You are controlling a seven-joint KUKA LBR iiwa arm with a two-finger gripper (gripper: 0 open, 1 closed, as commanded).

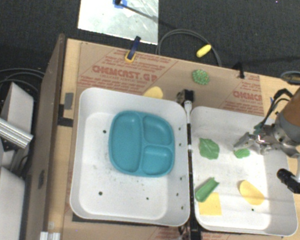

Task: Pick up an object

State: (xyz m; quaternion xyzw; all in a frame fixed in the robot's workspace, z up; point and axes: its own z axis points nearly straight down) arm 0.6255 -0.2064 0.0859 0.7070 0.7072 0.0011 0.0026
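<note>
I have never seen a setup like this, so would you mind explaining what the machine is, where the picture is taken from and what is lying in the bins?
This is a single picture from a camera fixed above a bench, looking down at a slant. The grey machine with an orange band at the right is a robot arm; its gripper is the two-fingered hand at its tip, here low over the right bin. Its job is to pick up an object. The left bin holds a blue divided plate. The right bin holds small toy-like pieces: a green leaf shape, a small green piece just beside the gripper, a green stick, a yellow square and a yellow oval piece. Nothing visible sits between the fingers.
</note>
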